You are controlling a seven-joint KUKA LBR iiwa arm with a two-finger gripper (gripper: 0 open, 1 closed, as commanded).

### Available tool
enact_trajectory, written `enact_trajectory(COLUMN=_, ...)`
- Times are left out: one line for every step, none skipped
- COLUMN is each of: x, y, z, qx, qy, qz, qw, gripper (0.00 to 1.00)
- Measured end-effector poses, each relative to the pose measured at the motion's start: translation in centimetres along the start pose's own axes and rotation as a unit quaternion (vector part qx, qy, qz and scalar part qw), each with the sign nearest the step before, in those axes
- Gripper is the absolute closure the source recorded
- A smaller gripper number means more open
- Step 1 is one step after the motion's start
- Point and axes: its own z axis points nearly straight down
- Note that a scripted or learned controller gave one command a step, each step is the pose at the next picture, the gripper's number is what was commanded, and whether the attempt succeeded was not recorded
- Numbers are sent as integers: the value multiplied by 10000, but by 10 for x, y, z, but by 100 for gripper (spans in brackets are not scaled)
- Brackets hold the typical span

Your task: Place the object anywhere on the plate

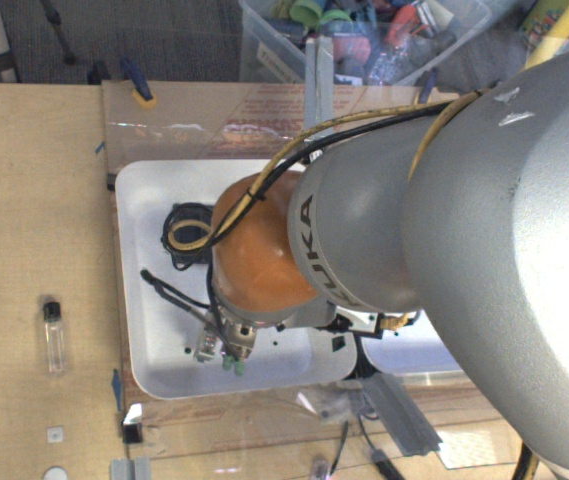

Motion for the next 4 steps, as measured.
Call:
enact_trajectory(x=-14, y=-36, z=23, qx=-62, qy=-68, qz=-2262, qw=9740, gripper=100)
enact_trajectory(x=-75, y=-68, z=-93, qx=-11, qy=-26, qz=-4557, qw=8901, gripper=100)
enact_trajectory(x=-10, y=-14, z=-71, qx=-8, qy=-8, qz=-4434, qw=8963, gripper=100)
enact_trajectory(x=-112, y=40, z=-92, qx=-17, qy=-32, qz=-2314, qw=9728, gripper=100)
